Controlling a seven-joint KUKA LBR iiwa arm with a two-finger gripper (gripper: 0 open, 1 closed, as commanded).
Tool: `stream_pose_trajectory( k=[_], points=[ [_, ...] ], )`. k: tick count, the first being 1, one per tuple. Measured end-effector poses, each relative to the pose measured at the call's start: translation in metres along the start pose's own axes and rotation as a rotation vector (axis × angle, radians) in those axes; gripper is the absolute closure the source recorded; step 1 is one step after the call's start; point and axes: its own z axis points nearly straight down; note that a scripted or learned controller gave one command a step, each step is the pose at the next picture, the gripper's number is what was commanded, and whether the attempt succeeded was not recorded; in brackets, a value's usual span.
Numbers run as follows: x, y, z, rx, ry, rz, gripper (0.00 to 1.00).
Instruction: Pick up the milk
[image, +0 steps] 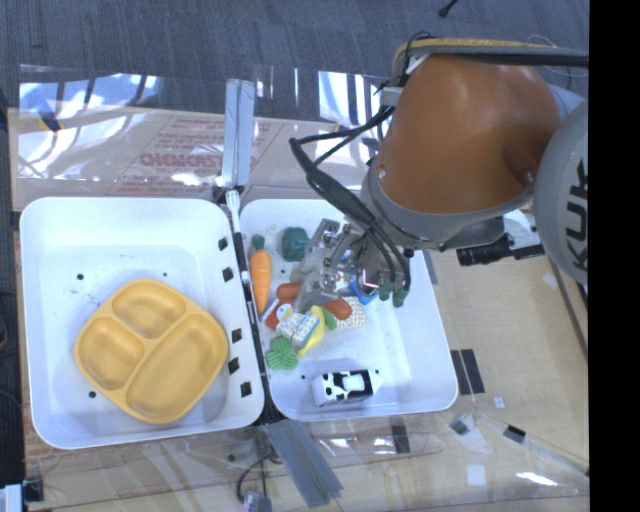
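- Lying on its side near the front edge of the right bin (425, 385), the milk (345, 386) is a small white carton with black cow patches, and we see nothing touching it.
- Just behind it, toward the bin's left edge, we find a green leafy toy (281, 354) and a yellow piece (314, 333) beside a small printed box (295, 325).
- Further back along the left edge stands an orange carrot (260, 280), with a dark green round item (294, 242) near the bin's back edge.
- We see red pieces (342, 309) in the middle of the pile, under the arm's tool.
- Over that pile hangs the gripper (335, 275), well apart from the milk; we cannot tell whether its fingers are spread or closed, as metal and cables clutter the spot.
- Above it we see the arm's orange band (465, 120) covering the bin's back right corner.
- In the left bin (60, 235), a yellow divided plate (150, 348) sits toward the front, with three compartments.
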Motion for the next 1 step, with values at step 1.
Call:
stream_pose_trajectory(
  k=[1],
  points=[
    [-0.0137,-0.0542,0.0498,0.0,0.003,-0.216,1.0]
  ],
)
